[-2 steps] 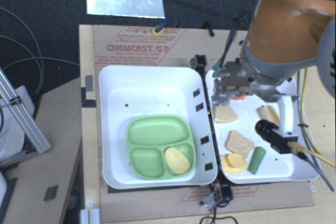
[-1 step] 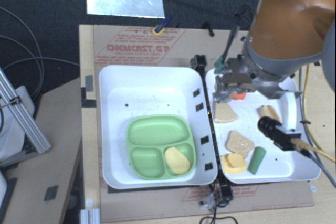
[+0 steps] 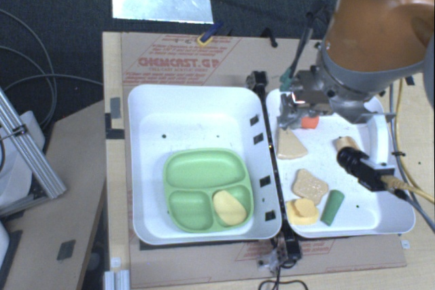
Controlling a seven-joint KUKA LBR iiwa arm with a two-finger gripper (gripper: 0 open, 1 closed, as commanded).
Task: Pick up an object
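Note:
My gripper (image 3: 293, 113) hangs over the far left part of the right bin (image 3: 391, 214), under the big orange-banded wrist. Right beside it lies a small orange block (image 3: 310, 123), partly hidden. Below that sits a pale tan wedge (image 3: 291, 145). Further toward the front are a tan bread-like piece (image 3: 310, 184), a yellow piece (image 3: 303, 211) and a green cylinder (image 3: 332, 207). A small brown-and-tan object (image 3: 344, 143) lies at the bin's right side.
The left bin (image 3: 156, 112) holds a green divided plate (image 3: 204, 170) with a yellow item (image 3: 230, 207) in its front right compartment. A black part of the arm (image 3: 363, 170) and cables cross the right bin's right side. A divider wall (image 3: 266, 139) separates the bins.

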